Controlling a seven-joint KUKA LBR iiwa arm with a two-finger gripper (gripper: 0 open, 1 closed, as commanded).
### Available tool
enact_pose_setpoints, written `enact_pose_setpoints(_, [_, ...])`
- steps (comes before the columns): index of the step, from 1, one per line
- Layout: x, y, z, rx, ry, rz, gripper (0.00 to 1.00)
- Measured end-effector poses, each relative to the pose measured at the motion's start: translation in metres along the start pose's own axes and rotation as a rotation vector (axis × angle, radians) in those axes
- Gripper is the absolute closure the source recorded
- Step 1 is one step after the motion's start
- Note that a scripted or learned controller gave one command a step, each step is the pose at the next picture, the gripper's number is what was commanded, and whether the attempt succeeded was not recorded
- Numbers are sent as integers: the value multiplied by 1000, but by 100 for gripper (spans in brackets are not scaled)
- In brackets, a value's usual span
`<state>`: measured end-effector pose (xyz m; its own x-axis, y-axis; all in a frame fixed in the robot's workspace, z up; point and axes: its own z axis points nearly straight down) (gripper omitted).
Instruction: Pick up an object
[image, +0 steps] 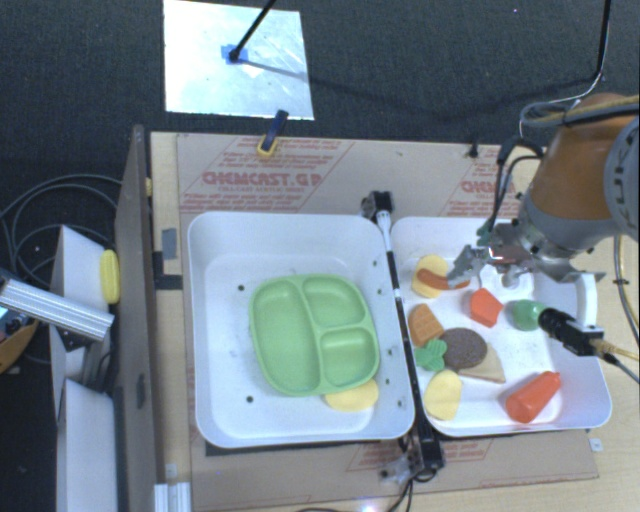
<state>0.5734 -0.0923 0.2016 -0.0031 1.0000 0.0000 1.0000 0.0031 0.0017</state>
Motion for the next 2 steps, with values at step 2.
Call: enact_pose_setpoints(2, [-23,-44,118,6,3,-2,0])
